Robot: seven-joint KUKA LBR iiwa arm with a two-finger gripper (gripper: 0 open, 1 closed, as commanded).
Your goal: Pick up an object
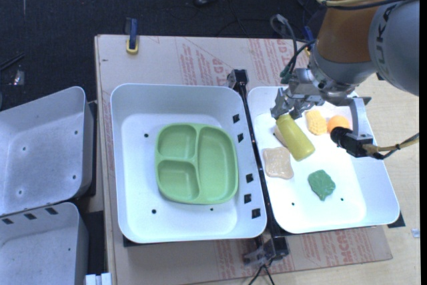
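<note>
My gripper [288, 110] hangs over the back left part of the right bin [373, 210]. Directly under its tip lies a yellow bottle [297, 139], tilted, with its upper end touching or just below the gripper. Whether the bottle is gripped is hidden by the wrist. Beside it sit a yellow-orange piece [315, 122] and an orange ball [339, 122]. A beige slice [278, 163] and a green lump [321, 184] lie nearer the front.
The left bin [127, 143] holds a green divided plate [197, 163]. A black divider [252, 157] runs between the bins. A black cable end [350, 141] hangs by the orange ball. Two white lids [40, 150] lie at the far left.
</note>
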